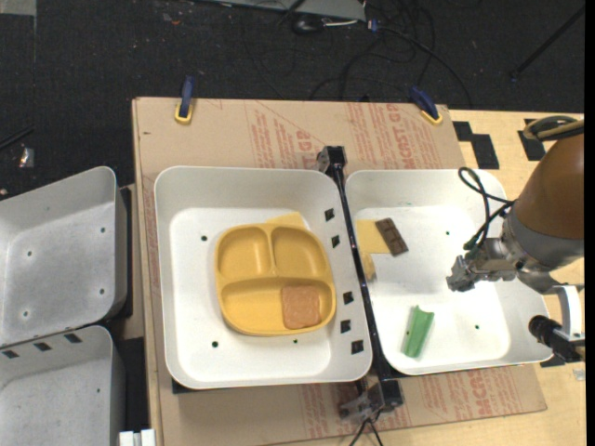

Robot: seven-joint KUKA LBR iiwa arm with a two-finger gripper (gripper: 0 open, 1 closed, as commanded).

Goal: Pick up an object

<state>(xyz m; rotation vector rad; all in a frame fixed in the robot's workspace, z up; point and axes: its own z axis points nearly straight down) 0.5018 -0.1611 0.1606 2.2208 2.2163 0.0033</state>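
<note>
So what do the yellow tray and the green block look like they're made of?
Yellow tray: probably molded plastic, with smooth rounded dividers, one uniform colour and a soft sheen. Green block: matte with no glare, possibly foam or soft plastic; too small to tell.

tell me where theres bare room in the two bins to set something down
Right bin: bare floor along its far wall, and in the near right corner beyond the green block. Crowded near the divider, where the brown bar and yellow piece lie, and mid-right under the gripper. Left bin: the yellow tray leaves narrow margins.
</note>
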